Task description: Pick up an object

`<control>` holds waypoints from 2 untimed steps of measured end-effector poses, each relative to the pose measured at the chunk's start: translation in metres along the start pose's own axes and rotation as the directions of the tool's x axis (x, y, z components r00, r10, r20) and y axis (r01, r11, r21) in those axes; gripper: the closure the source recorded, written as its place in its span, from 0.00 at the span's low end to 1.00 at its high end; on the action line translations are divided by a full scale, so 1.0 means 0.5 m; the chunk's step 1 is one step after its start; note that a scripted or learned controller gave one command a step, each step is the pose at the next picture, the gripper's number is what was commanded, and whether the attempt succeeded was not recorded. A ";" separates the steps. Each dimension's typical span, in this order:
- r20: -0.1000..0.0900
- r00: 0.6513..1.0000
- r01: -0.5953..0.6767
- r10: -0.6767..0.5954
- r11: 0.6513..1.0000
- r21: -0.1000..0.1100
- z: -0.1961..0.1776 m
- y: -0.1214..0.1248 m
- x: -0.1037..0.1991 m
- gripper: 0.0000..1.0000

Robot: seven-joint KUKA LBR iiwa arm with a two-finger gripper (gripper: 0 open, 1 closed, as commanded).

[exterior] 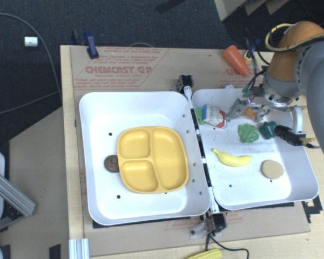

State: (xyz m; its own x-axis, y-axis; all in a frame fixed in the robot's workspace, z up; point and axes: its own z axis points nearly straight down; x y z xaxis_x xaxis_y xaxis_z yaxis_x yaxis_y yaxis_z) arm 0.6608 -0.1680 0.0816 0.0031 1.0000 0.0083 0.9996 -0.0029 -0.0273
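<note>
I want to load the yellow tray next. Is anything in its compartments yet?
Empty. All three compartments of the tray show bare yellow; the brown disc lies beside it in the left bin, not in it.

Yellow divided tray (151, 159) in left bin (92, 161); banana (232, 158), tan disc (272, 169) in right bin (297, 190); gripper (247, 106) above.

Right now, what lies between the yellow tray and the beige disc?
In the camera view, the banana lies between the yellow tray and the beige disc, across the bins' shared edge.
</note>
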 end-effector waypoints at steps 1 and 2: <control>0.005 1.000 0.002 -0.002 1.000 -0.016 -0.002 -0.022 -0.081 0.00; 0.011 1.000 0.006 -0.005 1.000 -0.027 -0.028 -0.017 -0.081 1.00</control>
State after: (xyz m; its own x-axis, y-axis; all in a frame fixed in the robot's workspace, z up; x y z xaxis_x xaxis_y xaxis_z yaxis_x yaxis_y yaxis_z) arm 0.6527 -0.2085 0.0956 -0.0025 1.0000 -0.0022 1.0000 0.0025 0.0002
